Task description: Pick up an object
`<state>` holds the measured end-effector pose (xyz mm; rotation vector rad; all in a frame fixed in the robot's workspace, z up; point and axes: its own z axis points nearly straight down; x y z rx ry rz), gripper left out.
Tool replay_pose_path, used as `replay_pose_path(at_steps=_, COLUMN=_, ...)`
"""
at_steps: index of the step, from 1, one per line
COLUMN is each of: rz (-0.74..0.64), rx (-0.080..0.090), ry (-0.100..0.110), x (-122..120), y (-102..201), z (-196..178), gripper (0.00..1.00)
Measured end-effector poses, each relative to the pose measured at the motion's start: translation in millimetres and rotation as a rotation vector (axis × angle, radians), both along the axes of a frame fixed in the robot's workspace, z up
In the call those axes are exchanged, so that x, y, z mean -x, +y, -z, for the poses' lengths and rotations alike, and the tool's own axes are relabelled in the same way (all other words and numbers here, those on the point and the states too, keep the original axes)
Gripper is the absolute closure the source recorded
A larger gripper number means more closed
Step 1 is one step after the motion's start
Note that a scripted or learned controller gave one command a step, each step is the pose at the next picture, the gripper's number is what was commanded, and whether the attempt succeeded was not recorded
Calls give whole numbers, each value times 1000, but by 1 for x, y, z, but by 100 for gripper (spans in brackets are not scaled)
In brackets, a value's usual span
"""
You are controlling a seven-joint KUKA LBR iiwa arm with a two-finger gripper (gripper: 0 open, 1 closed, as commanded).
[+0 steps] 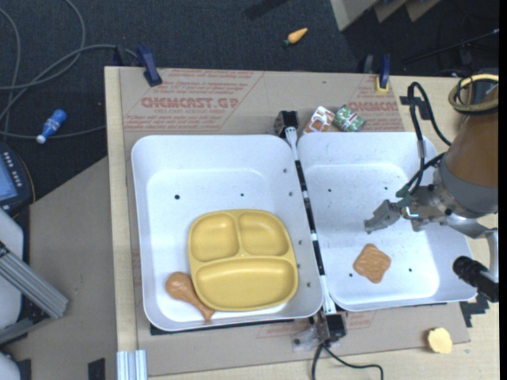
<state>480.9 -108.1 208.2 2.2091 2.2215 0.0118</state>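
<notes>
Okay, nearest edge first: a yellow lump sits on the worktop outside the right bin's near corner. A black clip with cable sits at the near end of the seam between the bins.

Left bin: yellow divided tray, three compartments, in the near half. An orange-tan drumstick toy touches the tray's near-left corner, thin end tucked by the tray's near edge.

Right bin: a tan cracker-like piece lies flat on the bin floor, near half, right of centre.

My jaws hang above the right bin, just beyond and slightly left of the tan piece, apart from it. Cannot tell if they are apart or together; nothing visible between them. My arm comes in from the right, orange band above the wrist.

Farther: small colourful packets lie on the worktop just past the right bin's far rim, near the seam. Blue clamps at the far corners of the cardboard sheet.

Beyond, on the dark floor: an orange carrot-like bit, and a blue bottle off to the left.
</notes>
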Motion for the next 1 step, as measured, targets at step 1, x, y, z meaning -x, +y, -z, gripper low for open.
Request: replay_pose_path(at_steps=1, rz=4, rx=1, ry=8, x=1, y=3, z=-1, gripper=0)
